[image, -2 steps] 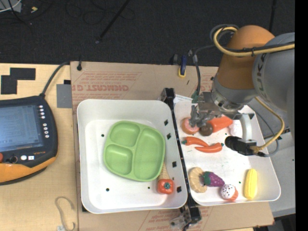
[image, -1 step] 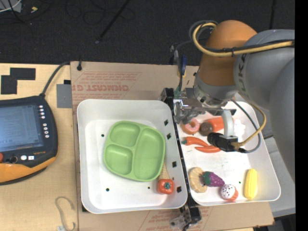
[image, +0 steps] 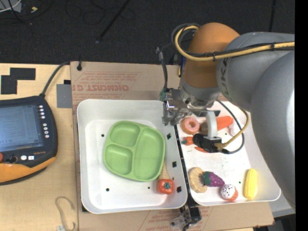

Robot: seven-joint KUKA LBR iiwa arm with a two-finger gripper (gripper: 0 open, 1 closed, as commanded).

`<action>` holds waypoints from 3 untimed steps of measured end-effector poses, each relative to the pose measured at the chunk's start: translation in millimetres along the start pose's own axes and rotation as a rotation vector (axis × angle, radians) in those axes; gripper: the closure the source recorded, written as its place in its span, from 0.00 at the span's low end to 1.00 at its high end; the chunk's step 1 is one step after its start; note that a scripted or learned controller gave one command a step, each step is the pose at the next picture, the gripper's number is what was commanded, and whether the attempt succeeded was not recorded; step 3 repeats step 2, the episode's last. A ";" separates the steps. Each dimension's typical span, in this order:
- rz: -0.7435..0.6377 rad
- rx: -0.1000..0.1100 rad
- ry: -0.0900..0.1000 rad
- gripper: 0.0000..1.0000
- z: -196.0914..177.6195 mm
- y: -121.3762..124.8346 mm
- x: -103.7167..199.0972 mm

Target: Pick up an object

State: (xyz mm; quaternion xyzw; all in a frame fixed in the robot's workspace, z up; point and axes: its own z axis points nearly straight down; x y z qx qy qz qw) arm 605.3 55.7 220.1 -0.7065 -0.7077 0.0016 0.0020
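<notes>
Seen from above, two white bins sit side by side on the tabletop. The grey arm reaches in from the right. Its tool (image: pixel 171 110) hangs over the wall between the bins, upper centre of the frame; you cannot tell whether it is wide or narrow. Your nearest pick is probably the pink doughnut (image: pixel 190 125), just right of the tool in the right bin (image: pixel 231 168). Centre over it, clear of the wall, before descending.
</notes>
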 end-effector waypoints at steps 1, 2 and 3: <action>0.000 0.000 -0.002 1.00 -1.4 -16.1 -5.4; 0.002 -0.003 -0.002 1.00 -1.0 -2.0 -10.9; 0.002 -0.003 -0.002 1.00 -1.0 -2.0 -10.9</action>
